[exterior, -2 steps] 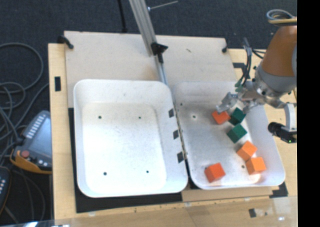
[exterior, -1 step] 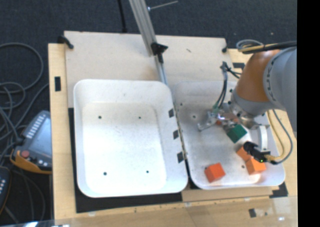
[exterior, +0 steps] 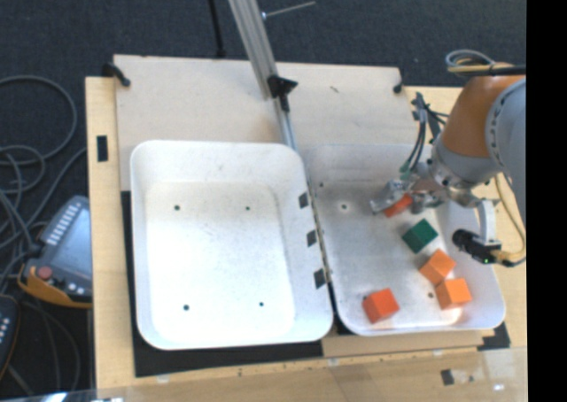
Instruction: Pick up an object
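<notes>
At 3 o'clock in right bin, gripper seemingly clamping orange piece, green block at its 5; needing straight lift next.

One fixed camera, mounted high over the bench, looking down at a slant. Both white bins fall within frame: left bin, right bin. Arm enters from frame right; gripper sits over the right bin's far half. Moderate stand-off; dark floor visible beyond the bench.
</notes>
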Robot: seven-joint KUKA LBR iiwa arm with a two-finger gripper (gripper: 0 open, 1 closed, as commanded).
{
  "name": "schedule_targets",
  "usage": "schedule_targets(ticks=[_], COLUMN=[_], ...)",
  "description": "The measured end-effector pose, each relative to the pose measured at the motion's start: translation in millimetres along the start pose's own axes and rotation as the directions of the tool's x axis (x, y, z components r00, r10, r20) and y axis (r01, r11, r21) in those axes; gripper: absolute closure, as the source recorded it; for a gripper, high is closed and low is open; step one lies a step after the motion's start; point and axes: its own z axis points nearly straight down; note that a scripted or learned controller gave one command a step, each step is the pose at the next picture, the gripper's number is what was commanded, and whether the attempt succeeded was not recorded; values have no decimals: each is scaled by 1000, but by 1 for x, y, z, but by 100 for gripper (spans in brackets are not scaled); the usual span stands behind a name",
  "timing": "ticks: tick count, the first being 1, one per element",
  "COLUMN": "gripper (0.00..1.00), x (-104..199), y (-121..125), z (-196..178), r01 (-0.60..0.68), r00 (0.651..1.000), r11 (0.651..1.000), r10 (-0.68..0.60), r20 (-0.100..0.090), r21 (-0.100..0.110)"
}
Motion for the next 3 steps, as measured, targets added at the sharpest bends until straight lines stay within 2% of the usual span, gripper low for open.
schedule_targets(ticks=[1, 2, 3], gripper=[100, 100, 100], x=[0, 72, 68], y=[0, 46, 6], z=[-11, -135, -224], r01=[5, 5, -3], r00=[1000, 1000, 1000], r11=[1000, 1000, 1000], r10=[-5, -5, 3], r20=[4, 8, 10], r21=[-3, -10, -8])
